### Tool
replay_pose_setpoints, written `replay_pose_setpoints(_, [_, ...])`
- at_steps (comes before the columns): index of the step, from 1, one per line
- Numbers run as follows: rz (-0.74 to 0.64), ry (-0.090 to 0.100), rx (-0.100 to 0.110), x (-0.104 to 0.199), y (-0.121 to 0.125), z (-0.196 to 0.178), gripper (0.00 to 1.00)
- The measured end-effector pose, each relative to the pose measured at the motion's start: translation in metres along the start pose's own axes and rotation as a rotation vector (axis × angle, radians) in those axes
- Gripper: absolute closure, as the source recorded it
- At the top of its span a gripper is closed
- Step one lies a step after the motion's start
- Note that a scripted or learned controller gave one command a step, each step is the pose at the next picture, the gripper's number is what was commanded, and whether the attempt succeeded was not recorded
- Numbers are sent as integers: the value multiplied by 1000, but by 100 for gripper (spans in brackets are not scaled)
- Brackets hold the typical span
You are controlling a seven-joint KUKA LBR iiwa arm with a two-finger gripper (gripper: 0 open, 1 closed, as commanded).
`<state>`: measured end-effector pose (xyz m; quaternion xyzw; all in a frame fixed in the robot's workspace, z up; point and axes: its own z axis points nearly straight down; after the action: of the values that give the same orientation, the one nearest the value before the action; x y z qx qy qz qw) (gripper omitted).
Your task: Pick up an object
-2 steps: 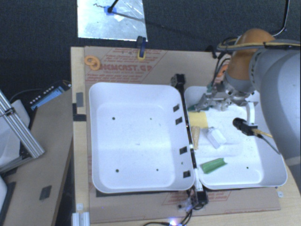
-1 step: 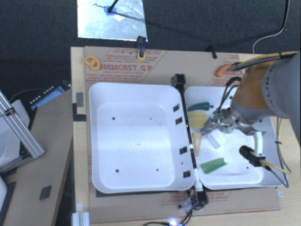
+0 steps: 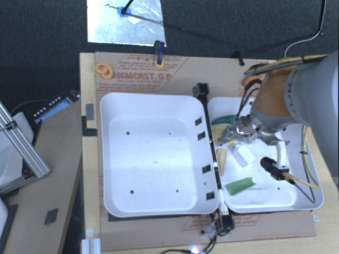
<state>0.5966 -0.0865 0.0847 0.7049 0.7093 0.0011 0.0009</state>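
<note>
White plastic bins (image 3: 153, 102) sit side by side — the right one holds a green wedge (image 3: 240, 185), a pale cone (image 3: 221, 159), a white block (image 3: 243, 155). Gripper (image 3: 238, 136) hovers over the block; finger state unclear.

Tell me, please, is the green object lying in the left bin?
No, the green object lies in the right bin, near its front edge, beside the divider between the two bins.

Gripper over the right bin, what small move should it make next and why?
Probably a short descent onto the white block. The gripper hangs just above it in the right bin, with nothing visibly held; the green piece and yellow cone lie farther off.
</note>
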Motion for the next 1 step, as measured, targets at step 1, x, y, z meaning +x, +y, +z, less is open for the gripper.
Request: replay_pose_setpoints(1, [2, 0, -2, -1, 0, -11, 100])
